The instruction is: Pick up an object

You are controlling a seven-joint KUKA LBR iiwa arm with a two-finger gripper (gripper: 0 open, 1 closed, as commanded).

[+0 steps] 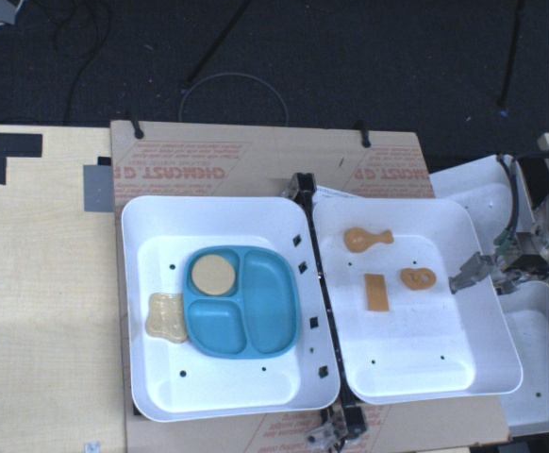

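Cookie (pixel 212 275) in blue tray (pixel 260 305)

The gripper (pixel 470 274) at the right bin's (pixel 487 347) rim is too small and blurred to show its parts clearly.

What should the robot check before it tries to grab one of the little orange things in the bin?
1. Gripper is over the right bin's edge: ok.
2. Fingers open wide enough: cannot tell, too small and blurred.
3. Pretzel piece lies nearest the gripper, apart from the others: ok.
4. Flat brown bar and drumstick piece lie separate, not stacked: ok.
5. Gripper already holds something: cannot tell.
6. Blue tray with the round cracker sits in the left bin, out of the way: ok.
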